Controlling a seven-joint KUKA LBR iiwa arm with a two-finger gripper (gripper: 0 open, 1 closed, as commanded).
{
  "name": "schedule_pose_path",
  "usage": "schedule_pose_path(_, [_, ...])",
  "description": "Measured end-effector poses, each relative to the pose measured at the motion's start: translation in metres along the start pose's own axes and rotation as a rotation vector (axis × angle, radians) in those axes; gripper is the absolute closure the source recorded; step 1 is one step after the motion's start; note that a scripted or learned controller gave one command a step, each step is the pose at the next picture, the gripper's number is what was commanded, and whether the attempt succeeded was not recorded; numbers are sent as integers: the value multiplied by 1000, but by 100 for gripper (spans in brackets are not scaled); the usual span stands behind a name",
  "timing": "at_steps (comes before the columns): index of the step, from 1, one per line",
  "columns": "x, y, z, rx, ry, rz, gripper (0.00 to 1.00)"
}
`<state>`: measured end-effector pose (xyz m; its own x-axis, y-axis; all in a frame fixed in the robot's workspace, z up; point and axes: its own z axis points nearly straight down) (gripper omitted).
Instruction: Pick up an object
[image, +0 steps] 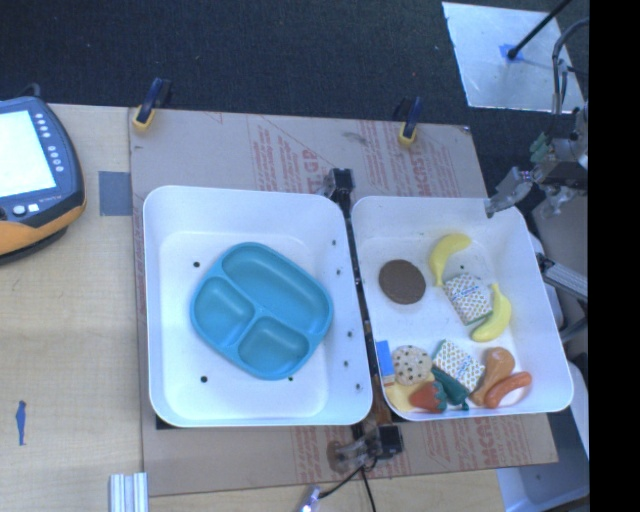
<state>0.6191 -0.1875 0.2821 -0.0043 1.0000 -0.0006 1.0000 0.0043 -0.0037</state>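
The right bin (530, 255) holds several toy foods. Among them are a brown round disc (402, 281), a yellow banana (448, 255), a second banana (496, 316) and a blue-checked white packet (467, 296). Near the front lie a chocolate-chip cookie (409, 364), another checked packet (456, 360), an orange piece (495, 364) and a red sausage (506, 388). A blue divided plate (262, 310) lies in the left bin (160, 300). My gripper (520, 185) hangs at the far right corner of the right bin, above its rim and apart from all the food.
A teach pendant (30, 170) lies on the bench at the far left. Two clamps (150, 105) (407, 120) pin the cardboard sheet (280, 150) behind the bins. A small blue block (383, 357) stands by the right bin's left wall.
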Motion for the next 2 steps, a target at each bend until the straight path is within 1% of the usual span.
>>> schedule_pose_path(1, [21, 37, 126, 3, 0, -1, 0])
schedule_pose_path(2, [42, 37, 191, 4, 0, -3, 0])
